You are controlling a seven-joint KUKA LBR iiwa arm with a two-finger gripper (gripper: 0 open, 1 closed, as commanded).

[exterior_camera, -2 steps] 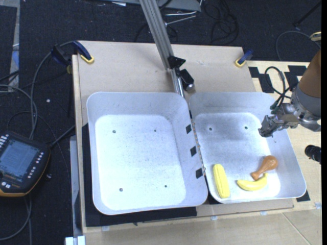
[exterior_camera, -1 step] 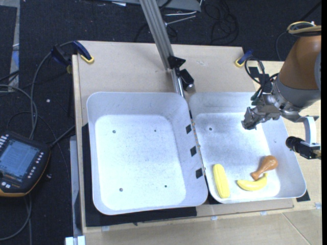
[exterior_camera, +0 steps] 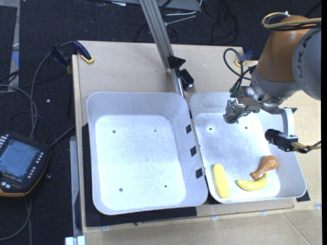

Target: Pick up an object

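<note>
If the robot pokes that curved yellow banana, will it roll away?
Probably not far. The curved yellow banana lies flat on its bend, so it would likely spin or slide on the smooth white bin. It touches the brown drumstick-shaped toy, which may get nudged too.

My table [exterior_camera: 127, 60] is light wood. Around it the floor [exterior_camera: 36, 29] is dark, with black cables [exterior_camera: 30, 106] and a handheld screen [exterior_camera: 20, 162] on it.

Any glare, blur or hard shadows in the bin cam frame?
Camera view: even, soft light; mild glare on the arm's orange band; end effector slightly soft; yellow block, banana and drumstick toy sharp with faint shadows on the right bin.
</note>
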